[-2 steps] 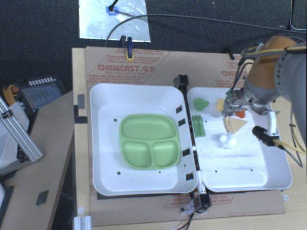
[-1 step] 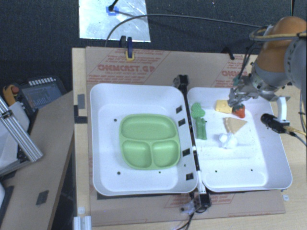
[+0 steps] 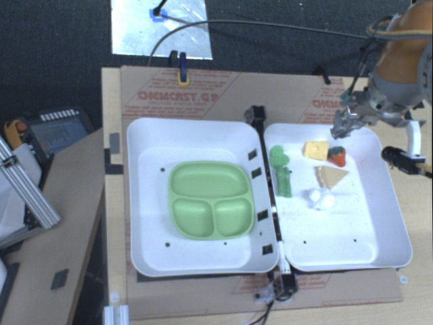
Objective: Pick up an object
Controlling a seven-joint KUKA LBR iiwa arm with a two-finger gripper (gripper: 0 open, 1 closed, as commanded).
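Yellow block (image 3: 315,149) below jaws (image 3: 340,131)

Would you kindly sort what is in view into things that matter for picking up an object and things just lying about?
Belonging to the job:
pincer
yellow block
red piece
tan wedge
white balls
green items
right bin

Lying about:
green divided plate
left bin
yellow clamp

arm (image 3: 406,39) cut off at right edge
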